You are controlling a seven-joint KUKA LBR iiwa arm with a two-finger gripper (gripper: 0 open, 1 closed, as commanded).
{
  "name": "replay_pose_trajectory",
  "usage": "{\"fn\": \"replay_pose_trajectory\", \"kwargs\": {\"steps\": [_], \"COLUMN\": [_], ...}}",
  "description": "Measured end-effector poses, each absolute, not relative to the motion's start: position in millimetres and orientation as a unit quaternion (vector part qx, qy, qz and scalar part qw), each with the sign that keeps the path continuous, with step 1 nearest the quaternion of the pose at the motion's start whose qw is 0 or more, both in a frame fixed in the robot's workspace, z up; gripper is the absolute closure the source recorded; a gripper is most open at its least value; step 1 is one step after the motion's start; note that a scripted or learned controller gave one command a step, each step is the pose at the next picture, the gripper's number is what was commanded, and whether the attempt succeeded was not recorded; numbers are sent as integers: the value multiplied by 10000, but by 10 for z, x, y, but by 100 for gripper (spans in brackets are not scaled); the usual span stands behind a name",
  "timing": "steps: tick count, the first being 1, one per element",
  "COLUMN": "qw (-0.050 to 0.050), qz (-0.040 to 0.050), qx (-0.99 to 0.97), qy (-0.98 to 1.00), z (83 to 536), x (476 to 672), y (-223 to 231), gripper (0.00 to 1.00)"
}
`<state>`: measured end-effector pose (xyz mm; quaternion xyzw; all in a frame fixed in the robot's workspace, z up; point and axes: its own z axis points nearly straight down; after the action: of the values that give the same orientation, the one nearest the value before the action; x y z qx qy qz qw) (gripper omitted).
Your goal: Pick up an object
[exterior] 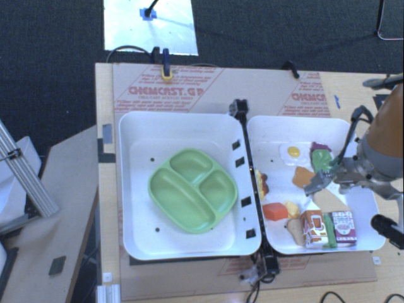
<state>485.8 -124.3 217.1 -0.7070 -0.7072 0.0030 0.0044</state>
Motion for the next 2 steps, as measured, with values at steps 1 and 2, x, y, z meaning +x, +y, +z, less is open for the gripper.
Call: {"fn": "replay_pose_trajectory", "kwargs": {"steps": [1, 2], "qw": [-5, 15], "qz": [-4, 7], "qx": [-7060, -7068], "qy": [-7082, -7075], "z": [2223, 1797], "x": [4884, 4847], "y": [-1240, -1263], "gripper": [0, 0]}}
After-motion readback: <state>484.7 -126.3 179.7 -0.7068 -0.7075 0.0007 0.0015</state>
